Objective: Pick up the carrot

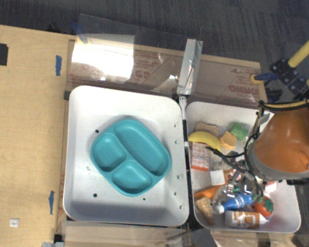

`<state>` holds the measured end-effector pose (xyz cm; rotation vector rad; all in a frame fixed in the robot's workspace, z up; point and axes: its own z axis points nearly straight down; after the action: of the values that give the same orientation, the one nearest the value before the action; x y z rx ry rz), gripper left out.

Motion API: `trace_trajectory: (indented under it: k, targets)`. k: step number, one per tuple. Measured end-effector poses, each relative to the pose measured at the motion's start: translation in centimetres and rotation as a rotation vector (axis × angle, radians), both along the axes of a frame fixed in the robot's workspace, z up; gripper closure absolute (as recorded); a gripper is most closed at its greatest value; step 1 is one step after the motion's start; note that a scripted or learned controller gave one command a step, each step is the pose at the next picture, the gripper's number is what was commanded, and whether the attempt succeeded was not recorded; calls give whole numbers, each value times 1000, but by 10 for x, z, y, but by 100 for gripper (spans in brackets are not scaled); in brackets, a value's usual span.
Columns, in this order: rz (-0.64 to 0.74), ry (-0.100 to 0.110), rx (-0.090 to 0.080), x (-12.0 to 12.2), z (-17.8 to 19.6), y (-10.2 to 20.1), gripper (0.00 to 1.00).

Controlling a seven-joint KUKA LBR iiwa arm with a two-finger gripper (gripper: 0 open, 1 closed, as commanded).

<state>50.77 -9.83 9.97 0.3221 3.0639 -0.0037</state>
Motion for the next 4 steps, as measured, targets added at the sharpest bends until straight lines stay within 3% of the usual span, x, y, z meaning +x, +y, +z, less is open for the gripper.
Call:
trace_trajectory:
  k: [1,2,3,4]
  targets:
    - [-187,45,14,75,-10,-12,0]
    - [-185,35,13,78,3,-11,100]
    - [-185,36,13,78,2,-11,0]
    - [-303,32,18,24,-6,-16,0]
